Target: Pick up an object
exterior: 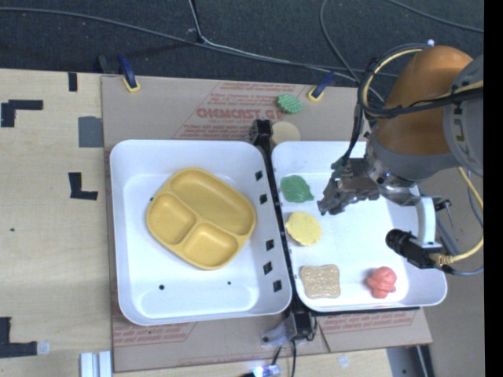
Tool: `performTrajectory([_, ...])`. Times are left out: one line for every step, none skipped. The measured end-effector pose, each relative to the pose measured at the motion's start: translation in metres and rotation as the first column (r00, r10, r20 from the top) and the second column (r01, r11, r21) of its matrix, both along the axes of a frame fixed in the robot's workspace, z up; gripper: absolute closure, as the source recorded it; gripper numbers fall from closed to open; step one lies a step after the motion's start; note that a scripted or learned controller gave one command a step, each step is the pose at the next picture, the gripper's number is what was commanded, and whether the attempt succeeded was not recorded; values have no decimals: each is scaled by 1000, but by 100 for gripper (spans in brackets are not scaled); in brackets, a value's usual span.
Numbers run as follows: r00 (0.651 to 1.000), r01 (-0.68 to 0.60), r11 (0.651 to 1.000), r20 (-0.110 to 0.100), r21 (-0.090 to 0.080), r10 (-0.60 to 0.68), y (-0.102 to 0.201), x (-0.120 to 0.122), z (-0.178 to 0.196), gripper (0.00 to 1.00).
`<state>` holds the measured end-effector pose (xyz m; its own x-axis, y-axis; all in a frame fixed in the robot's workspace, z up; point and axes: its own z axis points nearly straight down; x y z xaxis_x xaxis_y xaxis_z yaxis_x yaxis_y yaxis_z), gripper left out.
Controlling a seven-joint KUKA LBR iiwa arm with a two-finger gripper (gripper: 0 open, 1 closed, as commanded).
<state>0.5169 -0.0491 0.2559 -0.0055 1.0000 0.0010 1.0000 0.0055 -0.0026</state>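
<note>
The left bin [126,234] is seen on the desk [47,234], and a yellow divided plate [201,218] is laid flat inside it, slightly turned. A row of black clips [267,210] is set along the seam where the two bins meet. Beyond the bins, a small green waffle-patterned piece [288,102] is left on the cardboard sheet [228,108]. In the right bin [416,293], a green lump [296,188] is placed near the far left corner, with a yellow lump [303,228] just beside it toward the near side and a tan bread-like slab [320,281] at the near edge. The claw [336,196] is poised just right of the green lump; whether it is spread or pressed together cannot be told, and nothing is seen pinched. A red lump [381,281] is found at the near right.
</note>
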Motion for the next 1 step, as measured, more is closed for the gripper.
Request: performTrajectory([1000, 0, 1000, -1, -1, 0, 51, 7, -17, 100])
